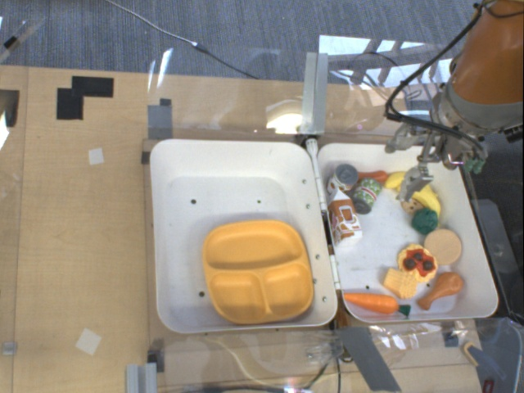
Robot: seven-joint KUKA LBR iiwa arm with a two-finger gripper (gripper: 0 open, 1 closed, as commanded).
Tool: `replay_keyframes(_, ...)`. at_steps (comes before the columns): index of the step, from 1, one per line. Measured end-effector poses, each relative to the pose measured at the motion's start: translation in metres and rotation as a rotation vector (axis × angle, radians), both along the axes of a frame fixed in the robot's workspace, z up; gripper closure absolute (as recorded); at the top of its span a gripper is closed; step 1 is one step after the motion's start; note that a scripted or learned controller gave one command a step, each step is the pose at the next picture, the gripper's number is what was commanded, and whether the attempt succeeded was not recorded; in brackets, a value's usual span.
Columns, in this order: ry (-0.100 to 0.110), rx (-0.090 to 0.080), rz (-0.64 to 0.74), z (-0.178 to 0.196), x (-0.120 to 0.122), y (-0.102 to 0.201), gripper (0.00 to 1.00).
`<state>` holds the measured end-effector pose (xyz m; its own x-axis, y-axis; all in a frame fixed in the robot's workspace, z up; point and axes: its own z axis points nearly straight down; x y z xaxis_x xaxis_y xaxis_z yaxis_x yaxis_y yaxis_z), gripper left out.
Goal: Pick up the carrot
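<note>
Carrot (371,303) lies flat along the front wall of the right bin (488,301), green top toward the drumstick (440,289), cracker (400,282) just behind it. Looks like a light, rigid, smooth plastic toy; likely slippery, so pinch across the thick orange middle. End effector (422,173) hangs over the bin's back part, above the banana (426,196), well apart from the carrot; spread or pressed together, cannot tell. Holds nothing visible.
</note>
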<state>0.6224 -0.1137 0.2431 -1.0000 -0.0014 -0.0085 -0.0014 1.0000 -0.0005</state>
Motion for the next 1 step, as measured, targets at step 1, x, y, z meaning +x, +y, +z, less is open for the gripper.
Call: replay_keyframes(1, 0.006, 0.0, 0.123, -0.0656, -0.0938, 0.0144, 0.0)
